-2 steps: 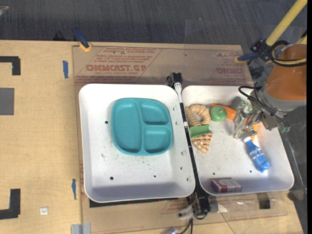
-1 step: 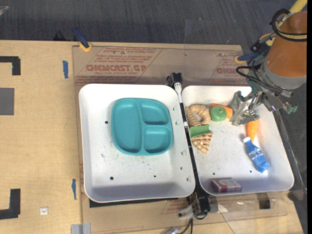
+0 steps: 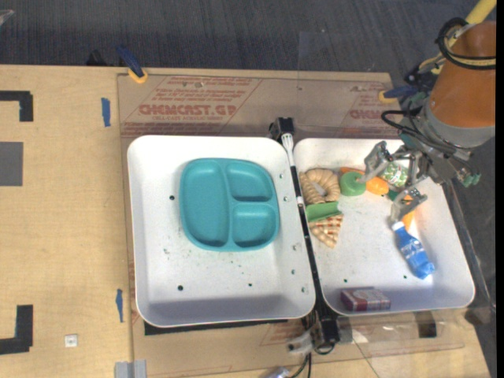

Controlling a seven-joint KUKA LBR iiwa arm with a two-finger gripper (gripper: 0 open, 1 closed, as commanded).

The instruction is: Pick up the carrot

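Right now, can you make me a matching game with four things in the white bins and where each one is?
Things:
1. teal divided plate
2. blue tube
3. small dark red box
4. carrot

Places:
A. near the front edge of the right bin
B. just under the hand, at the back of the right bin
C. in the middle of the left bin
D. on the right side of the right bin, lying slanted

Pairs: 1-C, 2-D, 3-A, 4-B
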